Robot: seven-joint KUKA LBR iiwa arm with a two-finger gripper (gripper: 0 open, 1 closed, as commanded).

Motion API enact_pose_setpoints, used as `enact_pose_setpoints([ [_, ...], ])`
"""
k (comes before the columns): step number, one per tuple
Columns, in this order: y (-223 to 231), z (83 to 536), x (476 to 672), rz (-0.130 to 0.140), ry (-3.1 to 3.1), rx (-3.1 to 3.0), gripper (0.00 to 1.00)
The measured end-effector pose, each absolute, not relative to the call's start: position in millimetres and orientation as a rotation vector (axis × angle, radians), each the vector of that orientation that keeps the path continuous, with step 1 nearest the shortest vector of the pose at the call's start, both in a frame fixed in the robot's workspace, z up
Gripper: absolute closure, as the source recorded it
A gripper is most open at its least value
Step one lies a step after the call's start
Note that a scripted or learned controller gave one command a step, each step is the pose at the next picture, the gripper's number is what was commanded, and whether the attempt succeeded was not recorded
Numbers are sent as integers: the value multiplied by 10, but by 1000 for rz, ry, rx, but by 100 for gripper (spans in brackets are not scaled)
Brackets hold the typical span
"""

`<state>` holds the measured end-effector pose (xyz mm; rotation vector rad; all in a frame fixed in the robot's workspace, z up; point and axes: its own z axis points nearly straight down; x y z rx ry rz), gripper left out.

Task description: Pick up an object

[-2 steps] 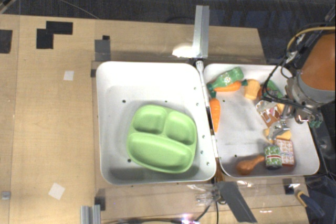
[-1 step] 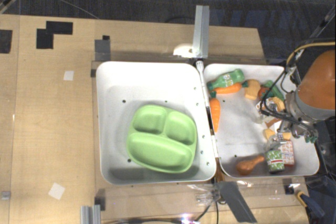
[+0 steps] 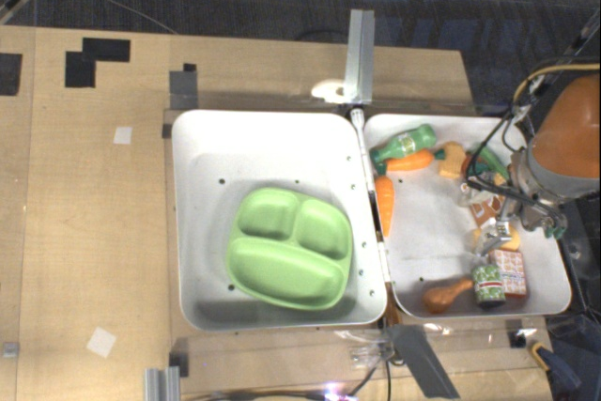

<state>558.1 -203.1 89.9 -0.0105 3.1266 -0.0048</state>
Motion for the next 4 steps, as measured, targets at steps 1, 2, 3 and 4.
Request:
enact_pose_setpoints([
  [1, -2020, 943, 5146, -13, 3095, 188, 0],
  [2, -1440, 954, 5014, -12, 3093, -189, 0],
  [3, -874, 920, 5861, -1, 3115, -283, 0],
  [4, -872, 1060, 5896, -4, 3102, -287, 100],
])
